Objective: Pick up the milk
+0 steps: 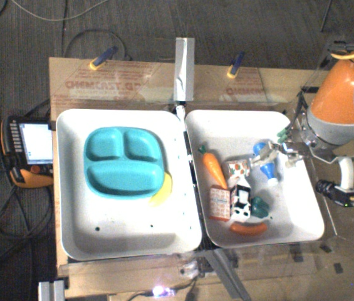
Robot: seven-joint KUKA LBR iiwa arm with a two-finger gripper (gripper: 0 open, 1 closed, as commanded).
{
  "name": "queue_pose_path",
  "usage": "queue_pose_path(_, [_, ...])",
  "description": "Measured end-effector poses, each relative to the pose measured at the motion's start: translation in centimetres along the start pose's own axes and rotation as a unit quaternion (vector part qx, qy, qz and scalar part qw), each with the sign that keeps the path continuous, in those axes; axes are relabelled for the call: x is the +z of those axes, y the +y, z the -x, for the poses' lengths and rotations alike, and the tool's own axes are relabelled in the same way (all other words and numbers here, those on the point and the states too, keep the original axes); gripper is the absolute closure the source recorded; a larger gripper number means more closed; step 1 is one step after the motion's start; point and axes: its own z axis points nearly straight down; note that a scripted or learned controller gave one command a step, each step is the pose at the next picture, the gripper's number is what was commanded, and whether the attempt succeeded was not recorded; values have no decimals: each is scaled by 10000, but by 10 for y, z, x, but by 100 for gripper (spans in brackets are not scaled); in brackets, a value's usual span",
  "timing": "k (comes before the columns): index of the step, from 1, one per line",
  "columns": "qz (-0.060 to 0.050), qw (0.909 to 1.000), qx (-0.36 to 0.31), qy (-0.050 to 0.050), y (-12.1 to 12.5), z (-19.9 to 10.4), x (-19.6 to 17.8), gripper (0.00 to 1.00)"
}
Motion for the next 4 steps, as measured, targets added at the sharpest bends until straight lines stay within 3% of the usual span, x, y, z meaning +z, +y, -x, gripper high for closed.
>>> queue_pose_path(1, [7,9998,175,-2,-24,-21,80,0])
queue_pose_path(2, [5,9991,-427,-2,27,-35,51,0])
queue_pose_path(3, [111,9979,-644,-46,18,-41,96,0])
queue_pose_path(4, [108,9994,339,-13,0,-18,96,0])
